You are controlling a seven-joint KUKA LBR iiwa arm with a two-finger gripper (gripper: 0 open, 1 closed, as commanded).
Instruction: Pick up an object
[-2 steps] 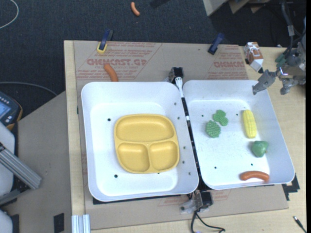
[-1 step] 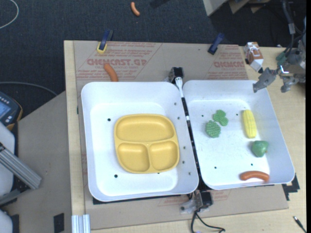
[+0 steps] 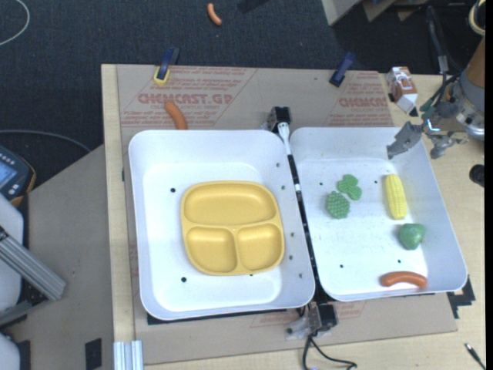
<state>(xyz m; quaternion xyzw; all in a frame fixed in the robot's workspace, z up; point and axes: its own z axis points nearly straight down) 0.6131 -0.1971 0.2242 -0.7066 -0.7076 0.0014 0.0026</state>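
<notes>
Camera view: yellow corn cob [image 3: 395, 196], seemingly ridged.

The arm [image 3: 471, 99] is cut off by the right edge.

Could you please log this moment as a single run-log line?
gripper: over right bin's far right corner, holding nothing | corn, broccoli, pepper, sausage: in right bin | yellow tray: left bin
</notes>
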